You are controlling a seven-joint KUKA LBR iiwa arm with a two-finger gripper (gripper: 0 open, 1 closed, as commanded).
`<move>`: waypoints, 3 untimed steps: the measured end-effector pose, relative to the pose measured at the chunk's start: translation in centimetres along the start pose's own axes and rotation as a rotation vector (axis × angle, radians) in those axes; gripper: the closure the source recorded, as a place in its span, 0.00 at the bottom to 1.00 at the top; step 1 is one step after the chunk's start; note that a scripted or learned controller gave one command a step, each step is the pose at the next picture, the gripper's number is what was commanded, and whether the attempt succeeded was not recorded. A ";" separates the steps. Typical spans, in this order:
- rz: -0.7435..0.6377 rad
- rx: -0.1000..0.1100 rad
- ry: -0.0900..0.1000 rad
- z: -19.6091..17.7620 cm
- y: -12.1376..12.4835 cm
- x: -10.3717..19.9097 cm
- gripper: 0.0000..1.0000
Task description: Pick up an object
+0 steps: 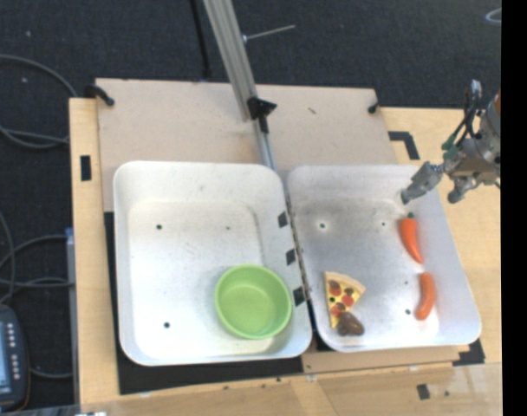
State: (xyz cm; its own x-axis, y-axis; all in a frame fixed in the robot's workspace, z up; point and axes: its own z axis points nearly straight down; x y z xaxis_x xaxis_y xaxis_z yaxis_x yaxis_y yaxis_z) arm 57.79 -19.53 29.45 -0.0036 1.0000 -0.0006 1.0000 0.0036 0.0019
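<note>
Objects for picking sit in two white bins on the surface [88, 258]. From my screen, the left bin [159, 206] carries a green bowl [253, 301] near its front right corner, upright, its hollow facing me. The right bin [350, 198] carries four smaller things: a pizza slice toy [343, 291] near the front left, with a dark brown lump [350, 324] touching its lower tip, and two orange-red pieces along the right side, an upper one [410, 237] and a lower one [426, 295], apart from each other; I cannot make out what they are. The gripper [437, 183] hangs over the right bin's back right corner, above the upper orange piece and apart from it. Its two fingers look spread, with nothing between them. The arm above it is cut off at the right.
</note>
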 end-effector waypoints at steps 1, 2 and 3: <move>0.000 0.000 0.000 0.0 0.0 0.0 0.00; 0.004 0.007 -0.001 6.3 0.0 -0.1 0.00; 0.005 0.007 0.000 12.6 -0.2 0.2 0.00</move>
State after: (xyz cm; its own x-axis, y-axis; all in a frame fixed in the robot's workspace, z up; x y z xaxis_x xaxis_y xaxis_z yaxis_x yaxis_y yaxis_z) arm 57.57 -19.31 16.84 0.0014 1.0000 -0.0010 1.0000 -0.0014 -0.0056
